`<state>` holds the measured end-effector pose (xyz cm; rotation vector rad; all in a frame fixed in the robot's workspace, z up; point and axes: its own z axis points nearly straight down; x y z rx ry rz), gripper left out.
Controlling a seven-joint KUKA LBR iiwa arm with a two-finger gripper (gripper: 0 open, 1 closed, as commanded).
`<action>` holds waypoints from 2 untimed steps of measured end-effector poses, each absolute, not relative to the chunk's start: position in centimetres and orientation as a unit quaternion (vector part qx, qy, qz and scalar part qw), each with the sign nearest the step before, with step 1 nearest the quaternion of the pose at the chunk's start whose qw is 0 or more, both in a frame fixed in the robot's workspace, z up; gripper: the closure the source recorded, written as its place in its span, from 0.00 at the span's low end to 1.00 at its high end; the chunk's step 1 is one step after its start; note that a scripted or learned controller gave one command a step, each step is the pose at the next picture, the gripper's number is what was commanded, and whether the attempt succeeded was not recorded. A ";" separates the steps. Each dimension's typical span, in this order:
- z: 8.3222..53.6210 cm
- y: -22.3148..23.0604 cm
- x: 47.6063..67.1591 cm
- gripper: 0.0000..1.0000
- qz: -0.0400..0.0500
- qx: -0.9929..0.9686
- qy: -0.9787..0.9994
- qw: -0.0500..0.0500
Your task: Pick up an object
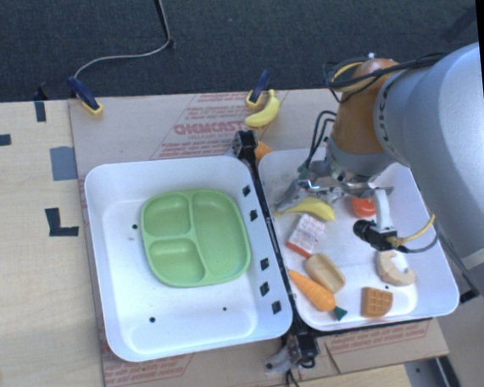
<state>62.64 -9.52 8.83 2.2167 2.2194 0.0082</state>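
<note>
The right bin (443,290) holds several toy foods. A yellow banana (318,210) lies near its top left, with a white packet (305,235) just below it. Further down are a tan bread roll (324,271) and an orange carrot (313,290). A waffle (376,301) and a pale bagel (395,268) sit at the lower right, and a red piece (363,206) lies partly under the arm. My gripper (308,192) is low in the bin, directly above and touching or nearly touching the banana's upper edge.
The left bin (127,327) holds a green divided plate (197,237). A yellow clamp (261,110) sits at the bins' top divider, and another clamp (85,94) at the cardboard's far left corner. The grey arm covers the right bin's right side.
</note>
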 end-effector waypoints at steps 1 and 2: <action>10.0 -9.4 62.8 1.00 0.005 0.706 0.708 0.003; 9.9 -9.4 62.8 0.00 0.005 0.706 0.708 0.003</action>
